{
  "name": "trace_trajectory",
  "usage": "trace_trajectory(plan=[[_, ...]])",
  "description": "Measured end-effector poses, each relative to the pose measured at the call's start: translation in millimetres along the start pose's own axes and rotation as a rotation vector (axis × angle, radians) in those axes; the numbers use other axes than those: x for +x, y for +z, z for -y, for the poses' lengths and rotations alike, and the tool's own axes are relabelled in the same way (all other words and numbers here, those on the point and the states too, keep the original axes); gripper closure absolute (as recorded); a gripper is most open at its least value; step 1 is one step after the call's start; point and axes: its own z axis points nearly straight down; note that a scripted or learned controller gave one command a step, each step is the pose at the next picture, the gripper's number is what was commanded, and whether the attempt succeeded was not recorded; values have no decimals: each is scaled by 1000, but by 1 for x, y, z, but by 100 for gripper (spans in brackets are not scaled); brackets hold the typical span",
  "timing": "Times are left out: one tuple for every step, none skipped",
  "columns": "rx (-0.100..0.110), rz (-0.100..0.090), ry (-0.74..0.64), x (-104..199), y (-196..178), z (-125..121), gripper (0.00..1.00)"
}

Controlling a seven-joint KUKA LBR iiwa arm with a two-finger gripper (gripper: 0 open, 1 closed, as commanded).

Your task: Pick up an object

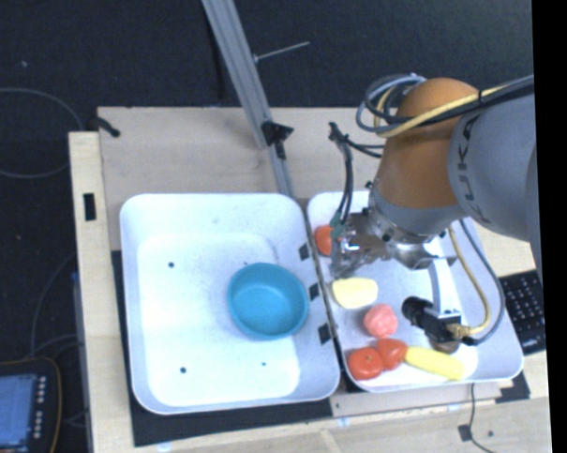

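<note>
A pale wooden bench (168, 151) carries two shallow white bins side by side, their inner rims touching or nearly so. The left bin (162, 236) and the right bin (500, 357) sit on what looks like a dark mat (123, 350), showing along the left bin's left and lower edges. A slanted grey metal rail (244, 82) crosses the bench's far edge.

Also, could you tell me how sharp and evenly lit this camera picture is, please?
Camera view: soft throughout, so the small items in the right bin have blurry edges; both white bins look bright and nearly washed out, the left bin showing little surface detail; the blue bowl stays distinct; the floor around the bench is very dark.
</note>
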Motion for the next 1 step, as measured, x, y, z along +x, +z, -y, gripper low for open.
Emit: trace_trajectory(plan=[[2, -2, -3, 60, -4, 18, 100]])
